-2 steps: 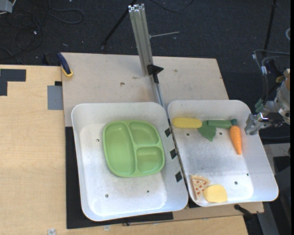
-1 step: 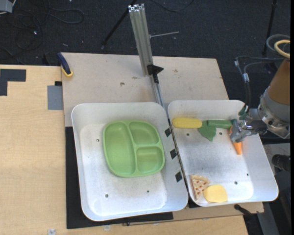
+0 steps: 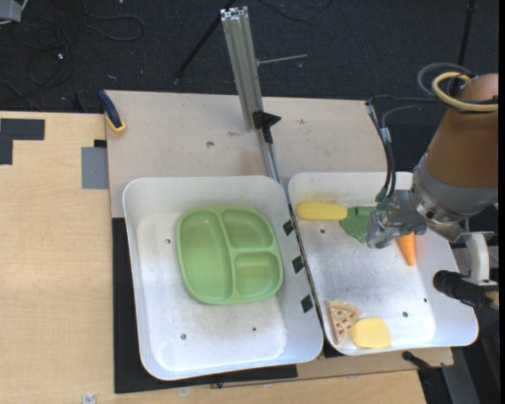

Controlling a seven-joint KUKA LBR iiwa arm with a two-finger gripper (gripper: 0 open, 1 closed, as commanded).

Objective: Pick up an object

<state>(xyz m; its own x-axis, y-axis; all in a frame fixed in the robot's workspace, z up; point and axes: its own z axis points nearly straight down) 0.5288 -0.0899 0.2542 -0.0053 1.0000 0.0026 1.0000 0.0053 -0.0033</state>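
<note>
Bins side by side on a pale tabletop [image 3: 185, 129], seen from above at a slant. Left bin [image 3: 151, 326], lower centre of the frame, holds a green divided plate [image 3: 230, 254] lying flat, its three compartments facing up. Right bin [image 3: 421, 318], lower right, holds four small things: a yellow corn cob [image 3: 321, 211] lying near the bin's upper left corner; a green piece [image 3: 358, 224] just right of the cob and partly hidden by the arm; an orange carrot [image 3: 408, 248] just right of the arm's tip, pointing toward the bottom of the frame; and, at the bin's lower edge, a pizza slice [image 3: 342, 319] with a round yellow piece [image 3: 370, 333] touching its right side. Arm [image 3: 463, 154] enters from the right of the frame, its orange band uppermost, and ends in the gripper [image 3: 381, 234] low over the right bin, between the green piece and the carrot. Whether the jaws are apart or together cannot be told, nor whether they touch either thing. A grey metal post [image 3: 242, 66] rises from the tabletop above the gap between the bins, upper centre. A wooden surface [image 3: 42, 251] fills the left of the frame.
</note>
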